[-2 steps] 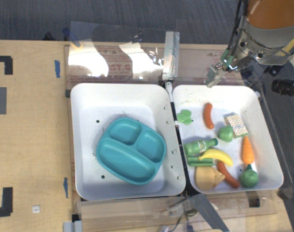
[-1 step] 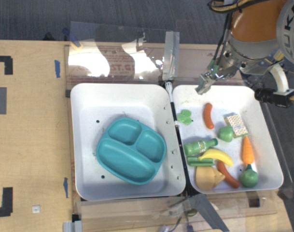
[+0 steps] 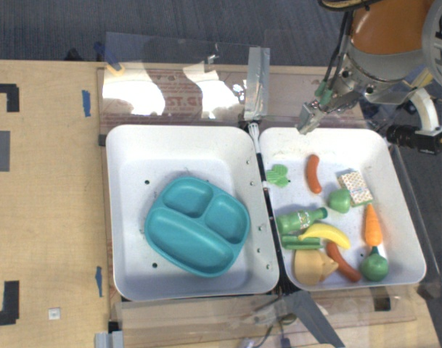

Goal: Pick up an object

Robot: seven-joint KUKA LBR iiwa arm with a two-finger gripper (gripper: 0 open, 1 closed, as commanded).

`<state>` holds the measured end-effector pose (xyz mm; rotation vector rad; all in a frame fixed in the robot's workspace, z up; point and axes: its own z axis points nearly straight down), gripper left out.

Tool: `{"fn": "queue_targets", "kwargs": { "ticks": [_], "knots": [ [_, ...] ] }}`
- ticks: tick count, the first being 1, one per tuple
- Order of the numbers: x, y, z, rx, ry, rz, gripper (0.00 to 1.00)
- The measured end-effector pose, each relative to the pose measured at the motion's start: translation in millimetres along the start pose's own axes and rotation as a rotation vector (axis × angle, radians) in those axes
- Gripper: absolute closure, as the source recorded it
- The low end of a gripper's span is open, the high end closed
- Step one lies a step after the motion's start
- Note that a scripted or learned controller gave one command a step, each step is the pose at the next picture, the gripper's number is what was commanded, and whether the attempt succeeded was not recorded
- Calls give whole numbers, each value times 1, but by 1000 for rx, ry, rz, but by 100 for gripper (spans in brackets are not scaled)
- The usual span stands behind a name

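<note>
Camera view, from above at a slant. Two shallow white bins sit side by side on the desk [image 3: 39, 194]. The left bin [image 3: 126, 151] carries a teal divided plate [image 3: 197, 225], lying flat and turned slightly toward 5 o'clock. The right bin [image 3: 402, 194] keeps the candidate objects pooled in its lower half, where each can be approached from above: a small green leafy piece [image 3: 278, 175] at the bin's 9 o'clock, a red sausage [image 3: 313, 173] just beside it, a patterned box [image 3: 355, 187] touching a green round fruit [image 3: 340, 201], an orange carrot [image 3: 371, 225] above a second green round fruit [image 3: 374, 266] at 5 o'clock, and a crowded group at 7 o'clock made of a green bottle [image 3: 300, 220], a yellow banana [image 3: 325, 233], a second red sausage [image 3: 342, 261] and a tan rounded piece [image 3: 313, 267], all touching or overlapping. The end effector [image 3: 308, 119] hangs at the bin's 12 o'clock edge, apart from every object and carrying nothing; whether its fingers are spread or pressed together cannot be told, since they merge into one dark tip. The arm's upper body is cut off at the frame's 1 o'clock corner. Glare on the clear sheet [image 3: 177, 85] behind the left bin washes out the print beneath. No object is lifted yet; the isolated sausage looks the least obstructed choice.
</note>
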<state>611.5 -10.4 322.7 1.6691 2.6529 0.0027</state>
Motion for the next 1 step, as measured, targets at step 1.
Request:
{"fn": "queue_targets", "kwargs": {
  "ticks": [1],
  "knots": [
    [0,2,-11,-4,-4,-3,100]
  ]
}}
